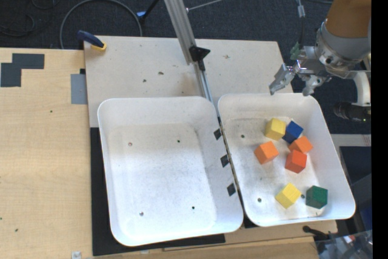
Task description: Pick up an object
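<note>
Two-finger metal gripper (295, 83): fingers spread, grasping nothing, above the right white plastic bin's (330, 130) far rim | small wooden cubes inside that bin: yellow cube (274, 128), blue cube (293, 130), orange cube (265, 152), red cube (296, 161), green cube (316, 196)

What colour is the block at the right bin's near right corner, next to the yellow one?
Dark green cube, clearest in the camera view.
</note>
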Robot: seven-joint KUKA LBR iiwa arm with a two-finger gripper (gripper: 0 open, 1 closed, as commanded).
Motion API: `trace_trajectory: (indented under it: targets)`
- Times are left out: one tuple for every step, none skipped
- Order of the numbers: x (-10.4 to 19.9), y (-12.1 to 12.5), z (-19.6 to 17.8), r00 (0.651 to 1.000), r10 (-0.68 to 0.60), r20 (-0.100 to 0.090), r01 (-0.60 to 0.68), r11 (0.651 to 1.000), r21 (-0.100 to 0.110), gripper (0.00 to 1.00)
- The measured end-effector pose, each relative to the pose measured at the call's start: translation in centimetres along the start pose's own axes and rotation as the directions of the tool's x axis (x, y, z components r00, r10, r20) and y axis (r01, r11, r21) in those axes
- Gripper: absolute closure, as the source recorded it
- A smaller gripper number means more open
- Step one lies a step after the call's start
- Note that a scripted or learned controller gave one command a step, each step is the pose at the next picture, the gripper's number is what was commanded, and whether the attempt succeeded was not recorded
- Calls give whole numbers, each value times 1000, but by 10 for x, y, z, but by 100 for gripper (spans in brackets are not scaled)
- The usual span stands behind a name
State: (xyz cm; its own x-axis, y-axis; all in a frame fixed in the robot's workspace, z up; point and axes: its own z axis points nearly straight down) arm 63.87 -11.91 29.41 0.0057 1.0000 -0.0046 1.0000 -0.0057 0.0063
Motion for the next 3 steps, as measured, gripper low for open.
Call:
trace_trajectory:
  targets:
    - [-76, -47, 117, 1000, 0, -4, 0, 1000, 18, 0]
    - [-56, -36, 178, 1000, -6, 1, 6, 1000, -8, 0]
    - [-1, -2, 203, 1000, -11, -5, 11, 1000, 4, 0]
